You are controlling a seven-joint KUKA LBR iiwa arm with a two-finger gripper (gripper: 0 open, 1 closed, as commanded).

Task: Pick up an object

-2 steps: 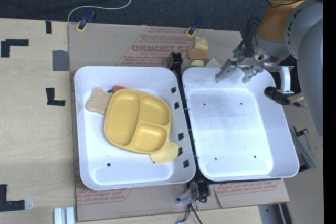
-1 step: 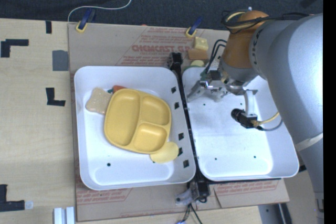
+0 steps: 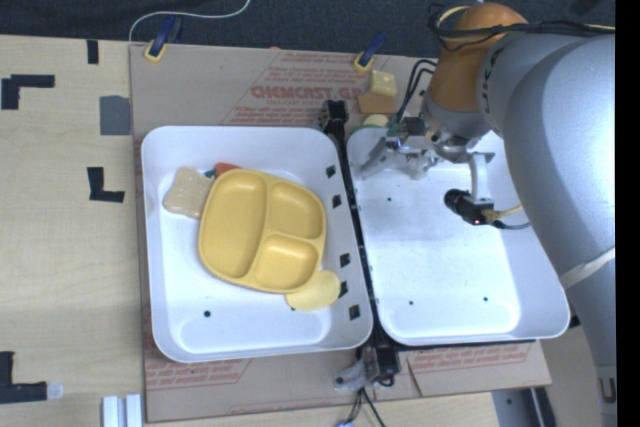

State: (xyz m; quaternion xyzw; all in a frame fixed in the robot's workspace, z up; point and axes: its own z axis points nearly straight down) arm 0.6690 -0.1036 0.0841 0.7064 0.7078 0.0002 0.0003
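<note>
Two shallow white bins sit side by side on a cardboard sheet (image 3: 290, 80) laid over a light wooden bench (image 3: 60, 245). The left bin (image 3: 165, 315) occupies the centre-left of the frame and holds a yellow divided plate (image 3: 262, 230), a three-compartment tray lying flat and slightly rotated near the bin's middle. Tucked under the plate's upper left edge is a pale beige, sponge-like piece (image 3: 184, 192), and just beside it a small red-orange object (image 3: 227, 168) peeks out along the plate's top rim, mostly hidden. At the plate's lower right edge lies a pale yellow, banana-like object (image 3: 315, 291), touching the plate and resting near the bin's right wall. The right bin (image 3: 450, 285) fills the centre-right of the frame. The grey arm (image 3: 560, 145) comes in from the right of the frame, its orange band (image 3: 462, 65) at the upper right, and the gripper (image 3: 400, 153) hangs over the upper left corner of the right bin, close to the divider between the bins. Whether anything sits in the gripper, or how wide it stands, cannot be told from this angle. Beyond the bins' upper edge, near the top centre, a few small blocks (image 3: 380, 93) in tan and yellow rest on the cardboard, and a white cable (image 3: 215, 10) loops across the dark floor above.
</note>
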